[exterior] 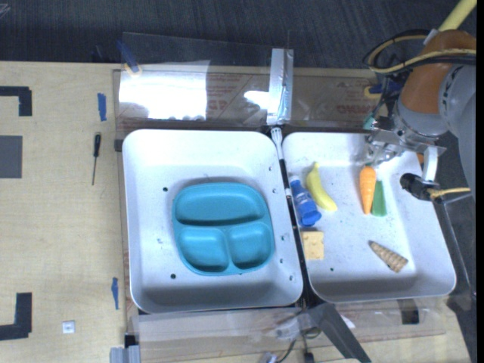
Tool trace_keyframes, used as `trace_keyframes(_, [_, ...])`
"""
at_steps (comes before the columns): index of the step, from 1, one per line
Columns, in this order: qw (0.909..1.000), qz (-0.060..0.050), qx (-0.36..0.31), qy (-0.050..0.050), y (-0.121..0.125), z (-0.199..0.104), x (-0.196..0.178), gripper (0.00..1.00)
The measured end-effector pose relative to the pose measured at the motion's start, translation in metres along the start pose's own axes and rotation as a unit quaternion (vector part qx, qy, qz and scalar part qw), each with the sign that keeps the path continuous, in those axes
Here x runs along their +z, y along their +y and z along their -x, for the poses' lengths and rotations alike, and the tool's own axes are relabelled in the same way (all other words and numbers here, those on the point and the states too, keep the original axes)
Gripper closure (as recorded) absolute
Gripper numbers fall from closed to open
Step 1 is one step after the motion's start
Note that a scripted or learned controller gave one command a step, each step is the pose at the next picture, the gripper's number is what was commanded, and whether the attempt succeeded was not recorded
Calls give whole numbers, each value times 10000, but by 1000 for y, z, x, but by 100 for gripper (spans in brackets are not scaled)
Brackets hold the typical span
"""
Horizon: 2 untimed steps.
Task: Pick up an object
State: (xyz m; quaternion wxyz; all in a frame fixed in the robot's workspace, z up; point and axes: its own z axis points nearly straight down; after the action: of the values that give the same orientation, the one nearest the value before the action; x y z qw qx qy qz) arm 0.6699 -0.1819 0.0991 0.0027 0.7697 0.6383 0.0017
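We are looking down at the gripper [380, 151] hovering over the right bin's [423, 278] far edge, just above an orange carrot [367, 188]; we cannot tell its grip. A blue divided tray [222, 228] is lying in the left bin [144, 203].

No legible text, label, brand, number or sign found. Faint reddish printing runs across the clear panel [227, 89] behind the two bins, too blurred and glare-washed to read. No readable marking seen on the blue bottle [305, 203].
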Motion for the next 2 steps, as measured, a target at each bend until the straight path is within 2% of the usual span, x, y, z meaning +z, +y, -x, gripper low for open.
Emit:
trace_keyframes(1, [9998,7,190,-3,-16,28,-53,100])
trace_keyframes(2, [9961,-23,885,14,-61,-47,-111,100])
